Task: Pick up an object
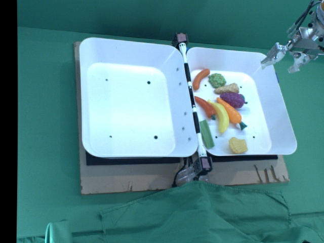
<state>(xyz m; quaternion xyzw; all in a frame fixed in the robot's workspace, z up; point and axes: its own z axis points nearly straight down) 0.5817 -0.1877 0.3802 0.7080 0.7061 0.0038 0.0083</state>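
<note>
Nearest the camera, a crumpled green cloth (pixel 202 214) is seen draped over the bench edge, just below a brown cardboard sheet (pixel 126 178) on which two white bins are set side by side. The left bin (pixel 101 49) is seen beside the right bin (pixel 278 130), in which a cluster of toy foods is held. At the near end of that cluster a yellow corn piece (pixel 238 145) is placed, with a green cucumber (pixel 206 133) to its left near the dividing rim. Further back, a yellow banana (pixel 221 118), an orange carrot (pixel 231 111) and a red chili (pixel 204 106) are laid close together, partly touching. Beyond them a purple eggplant (pixel 233 99), a tan piece (pixel 227 89), a green broccoli (pixel 217 79) and an orange sausage (pixel 201 78) are found. Farthest back, at the upper right, the gripper (pixel 283 58) is held above the far right corner of the right bin, its fingers spread apart with nothing between them, well apart from the toys.
</note>
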